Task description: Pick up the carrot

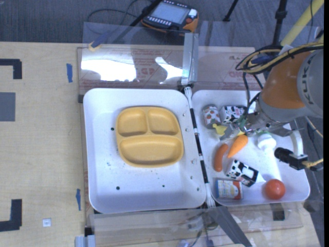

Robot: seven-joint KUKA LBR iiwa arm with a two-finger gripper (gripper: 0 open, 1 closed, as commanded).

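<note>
Little room around carrot (237, 145), mid-bin (300, 189)

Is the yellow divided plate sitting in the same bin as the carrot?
No, the plate lies in the left bin, the carrot in the right bin.

Bench: two shallow white plastic bins side by side.

Left bin (97, 153): one yellow three-compartment plastic plate (149, 136), lying near the middle, towards the back.

Right bin (300, 187):
- Back left corner: small printed tin (210, 115), with a black-and-white patterned carton (234, 112) just to its right.
- Middle: orange toy carrot (237, 145), tilted, with a reddish sausage-shaped toy (220, 157) just to its left.
- My pincer (250, 123): just behind the carrot's upper end.
- Front: second patterned carton (242, 172), then a labelled pot (229, 189) on its side, with a red tomato (275, 189) to its right.
</note>
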